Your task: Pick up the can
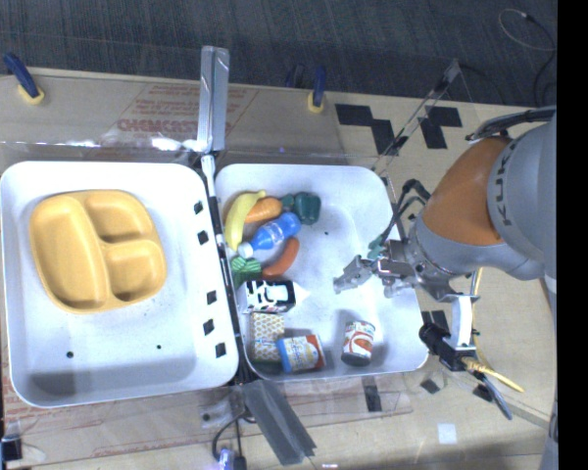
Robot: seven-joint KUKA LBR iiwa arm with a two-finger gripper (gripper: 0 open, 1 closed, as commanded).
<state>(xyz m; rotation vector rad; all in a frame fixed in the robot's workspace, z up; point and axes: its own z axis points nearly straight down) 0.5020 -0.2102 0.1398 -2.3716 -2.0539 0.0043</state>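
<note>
Right, the claw (351,276) hovers over the right bin (372,189), and I cannot tell how it is set or whether it grips anything. Just below it stands the can (359,342), apart from it; a second tin (299,352) lies further left. Up-left of the claw sit a banana (237,218) and blue bottle (273,234). Far left, the other bin (20,189) carries a yellow tray (98,249). Cardboard (372,101) covers the bench, dark carpet (274,18) beyond.
</note>
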